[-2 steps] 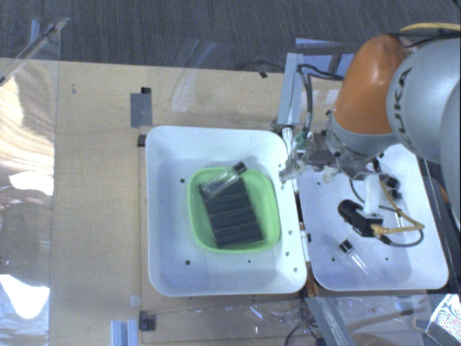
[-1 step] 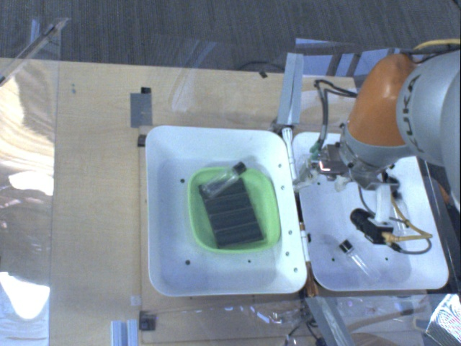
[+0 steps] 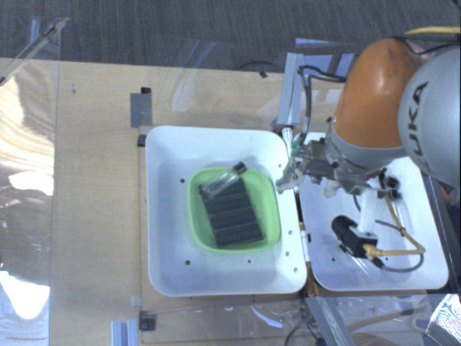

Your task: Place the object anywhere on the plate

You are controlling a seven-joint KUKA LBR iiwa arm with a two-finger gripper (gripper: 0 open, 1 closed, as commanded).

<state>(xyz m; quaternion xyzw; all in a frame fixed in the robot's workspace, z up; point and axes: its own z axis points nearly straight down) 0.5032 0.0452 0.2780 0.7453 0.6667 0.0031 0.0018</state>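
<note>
A green plate (image 3: 199, 225) lies in the left white bin (image 3: 166, 265). On the plate rests a black ribbed rectangular block (image 3: 232, 215). A small clear bottle with a black cap (image 3: 222, 179) lies tilted across the block's far end. My gripper (image 3: 291, 169) hangs over the divide between the two bins, just right of the plate's far right corner. The grey and orange wrist (image 3: 374, 114) above it covers much of it. Nothing shows between its fingers.
The right white bin (image 3: 403, 276) sits under the arm, which hides its far half. A metal post (image 3: 290, 92) stands behind the bins. The wooden bench (image 3: 79, 193) stretches to the left, with a clear panel edge along it.
</note>
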